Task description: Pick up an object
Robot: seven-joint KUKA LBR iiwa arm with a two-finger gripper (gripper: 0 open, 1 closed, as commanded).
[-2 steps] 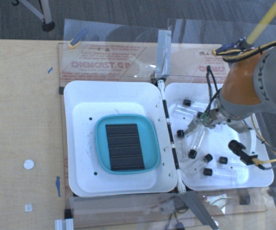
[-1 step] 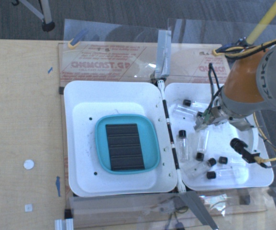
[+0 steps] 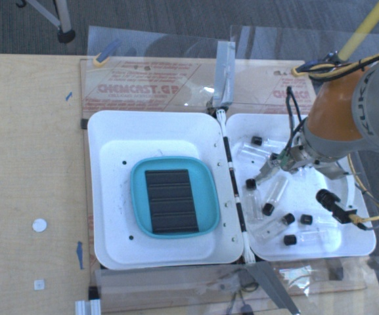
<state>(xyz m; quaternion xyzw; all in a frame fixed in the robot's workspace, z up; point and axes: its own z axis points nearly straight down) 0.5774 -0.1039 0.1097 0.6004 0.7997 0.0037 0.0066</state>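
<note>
Gripper (image 3: 272,166) sits low inside the right bin (image 3: 356,245), pointing left toward the divider; whether it is clenched or released cannot be told. Clear vials with black caps (image 3: 268,209) lie scattered around it on the bin floor, one apparently just beside the tip. Left bin (image 3: 107,136) holds a teal tray (image 3: 207,195) carrying a dark ribbed block (image 3: 171,201).

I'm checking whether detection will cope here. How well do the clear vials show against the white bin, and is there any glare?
Camera view: the clear vials nearly vanish into the right bin, only their black caps stand out; glare streaks the clear plastic sheet behind the bins; focus is even, shadows soft.
</note>
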